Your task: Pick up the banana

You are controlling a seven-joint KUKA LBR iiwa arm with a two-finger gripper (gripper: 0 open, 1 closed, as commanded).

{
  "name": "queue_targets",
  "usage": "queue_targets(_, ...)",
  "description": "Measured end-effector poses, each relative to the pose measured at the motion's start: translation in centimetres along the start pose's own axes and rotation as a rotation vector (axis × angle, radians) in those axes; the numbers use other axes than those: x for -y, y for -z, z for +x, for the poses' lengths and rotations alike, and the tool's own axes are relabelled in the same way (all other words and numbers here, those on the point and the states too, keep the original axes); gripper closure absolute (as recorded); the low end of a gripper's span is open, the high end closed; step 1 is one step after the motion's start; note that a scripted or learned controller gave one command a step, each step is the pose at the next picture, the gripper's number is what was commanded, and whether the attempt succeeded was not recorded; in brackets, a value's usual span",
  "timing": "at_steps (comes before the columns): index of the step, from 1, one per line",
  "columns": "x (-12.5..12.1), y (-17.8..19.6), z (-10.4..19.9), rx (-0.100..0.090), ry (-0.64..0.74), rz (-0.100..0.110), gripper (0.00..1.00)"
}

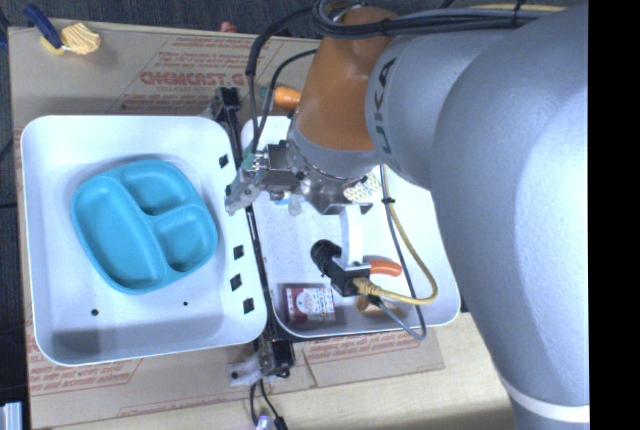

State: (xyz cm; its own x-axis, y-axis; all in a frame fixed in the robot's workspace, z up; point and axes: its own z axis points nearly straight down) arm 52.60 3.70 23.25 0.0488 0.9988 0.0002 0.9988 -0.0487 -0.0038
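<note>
Grey arm's gripper (300, 193) low over the right shallow white bin (440, 248); finger opening cannot tell, hidden under the orange wrist.
Banana not made out. Small dark red box (308, 303) below the gripper; light blue 3-compartment plastic tray (145, 226) to its left, in left bin (60, 158).

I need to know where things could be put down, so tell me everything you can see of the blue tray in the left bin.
The blue tray is a light blue, smooth, plastic-looking dish with rounded corners and three recessed compartments: one long one along its left side and two smaller ones on the right. It lies flat and right side up, turned at a slant, on the floor of the left white bin, about mid-bin. It rests on the bin floor and nothing else touches it. The gripper hangs over the right bin, near the divide, apart from it.
</note>
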Motion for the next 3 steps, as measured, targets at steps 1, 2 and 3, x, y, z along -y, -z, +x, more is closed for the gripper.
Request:
queue_targets(1, 0.0, 1.0, 0.0, 0.000, 0.007, 0.004, 1.00)
queue_targets(2, 2.3, -8.1, 7.6, 0.000, -0.223, 0.004, 1.00)
queue_targets(3, 0.7, 0.5, 17.2, 0.000, -0.381, 0.001, 1.00)
